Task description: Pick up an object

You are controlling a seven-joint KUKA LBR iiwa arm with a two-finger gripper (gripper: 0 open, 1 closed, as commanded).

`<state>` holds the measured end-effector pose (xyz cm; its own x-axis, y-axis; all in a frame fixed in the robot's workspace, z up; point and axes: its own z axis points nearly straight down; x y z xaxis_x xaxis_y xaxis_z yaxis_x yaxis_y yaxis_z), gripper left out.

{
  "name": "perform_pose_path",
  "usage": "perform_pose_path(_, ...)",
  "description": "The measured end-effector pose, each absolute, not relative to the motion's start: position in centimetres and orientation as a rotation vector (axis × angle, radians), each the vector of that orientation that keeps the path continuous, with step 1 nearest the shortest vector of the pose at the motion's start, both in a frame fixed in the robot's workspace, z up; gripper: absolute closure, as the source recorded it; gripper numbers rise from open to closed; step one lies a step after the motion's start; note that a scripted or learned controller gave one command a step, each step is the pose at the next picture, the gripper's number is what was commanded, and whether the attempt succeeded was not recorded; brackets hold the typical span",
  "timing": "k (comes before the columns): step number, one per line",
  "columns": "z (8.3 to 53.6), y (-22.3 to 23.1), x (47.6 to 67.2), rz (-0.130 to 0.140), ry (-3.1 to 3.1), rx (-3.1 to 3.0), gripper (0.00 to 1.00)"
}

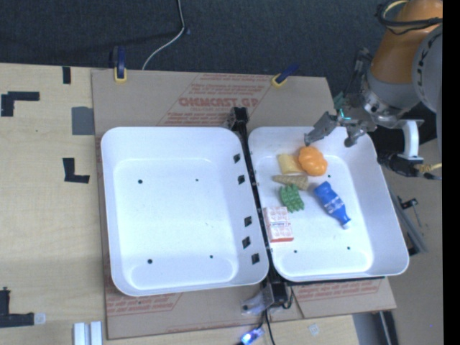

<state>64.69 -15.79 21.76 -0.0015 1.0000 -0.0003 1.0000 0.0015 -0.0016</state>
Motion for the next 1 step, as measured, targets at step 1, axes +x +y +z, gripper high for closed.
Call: perform_pose_path(1, 7.72, -10.75, 62.23, 0.007, -2.223, -2.213, 0.0)
